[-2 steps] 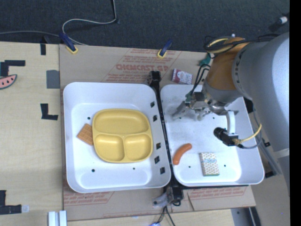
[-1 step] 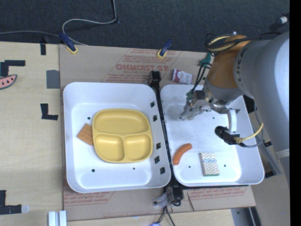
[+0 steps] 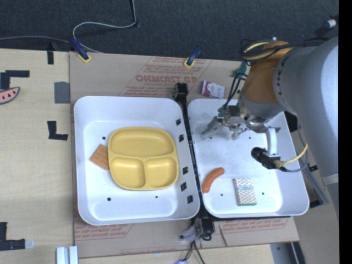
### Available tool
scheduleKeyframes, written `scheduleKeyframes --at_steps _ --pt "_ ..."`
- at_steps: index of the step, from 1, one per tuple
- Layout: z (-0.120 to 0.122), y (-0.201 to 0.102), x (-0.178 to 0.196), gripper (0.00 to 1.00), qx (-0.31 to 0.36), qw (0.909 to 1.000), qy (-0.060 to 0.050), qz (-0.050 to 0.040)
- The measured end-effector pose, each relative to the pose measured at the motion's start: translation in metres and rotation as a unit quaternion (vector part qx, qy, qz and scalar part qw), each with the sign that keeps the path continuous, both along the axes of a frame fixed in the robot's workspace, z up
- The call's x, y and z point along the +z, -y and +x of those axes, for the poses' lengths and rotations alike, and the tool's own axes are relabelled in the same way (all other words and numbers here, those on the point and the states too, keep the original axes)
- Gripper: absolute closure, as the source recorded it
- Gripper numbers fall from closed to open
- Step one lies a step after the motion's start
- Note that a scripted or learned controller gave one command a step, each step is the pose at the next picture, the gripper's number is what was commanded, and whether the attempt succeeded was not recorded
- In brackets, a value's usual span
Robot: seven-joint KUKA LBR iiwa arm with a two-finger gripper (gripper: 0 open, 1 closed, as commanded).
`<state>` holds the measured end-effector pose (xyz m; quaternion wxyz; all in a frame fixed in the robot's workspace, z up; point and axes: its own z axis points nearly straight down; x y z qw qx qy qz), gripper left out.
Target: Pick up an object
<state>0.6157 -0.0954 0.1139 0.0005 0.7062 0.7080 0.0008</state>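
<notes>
In the right bin [image 3: 286,202], an orange sausage [image 3: 213,179] lies near the front left. A small patterned box [image 3: 245,191] rests just to its right. My gripper [image 3: 221,132] hangs over the far part of this bin, behind both items. Its fingers [image 3: 209,129] are spread open with nothing between them. The grey arm with its orange band [image 3: 264,70] comes in from the right and hides the bin's far right corner. In the left bin [image 3: 88,202] sits a yellow divided plate [image 3: 144,157], with a tan cracker-like piece [image 3: 100,157] tucked at its left edge.
A black divider with clips [image 3: 186,147] runs between the two bins. A small red-and-white packet [image 3: 212,89] lies on the cardboard behind the right bin. A black cable fitting [image 3: 264,157] hangs beside the arm over the right bin.
</notes>
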Motion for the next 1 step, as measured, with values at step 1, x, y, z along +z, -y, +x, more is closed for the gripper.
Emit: scheduleKeyframes --at_steps 1 --pt "-0.0148 0.001 -0.0278 0.0 0.0 1.0 0.0 -0.0007"
